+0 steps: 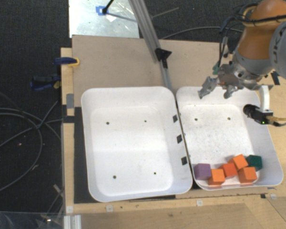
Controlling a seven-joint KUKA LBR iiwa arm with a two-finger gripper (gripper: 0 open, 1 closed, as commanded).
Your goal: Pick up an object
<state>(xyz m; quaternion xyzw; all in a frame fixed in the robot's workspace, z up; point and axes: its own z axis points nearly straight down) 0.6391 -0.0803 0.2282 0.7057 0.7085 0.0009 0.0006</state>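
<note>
Purple cube (202, 171) beside orange blocks (229, 170) at right bin's (214, 128) near edge

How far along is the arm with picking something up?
Nothing looks done yet. The claw is open, holding nothing, above the far edge of the right bin. All the blocks, including the purple block and green block, sit at that bin's near end. Reaching, grasping and lifting remain.

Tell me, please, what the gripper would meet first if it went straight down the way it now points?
Probably the bare floor of the right bin near its far edge. The open gripper hangs well away from the blocks, though depth is uncertain.
</note>
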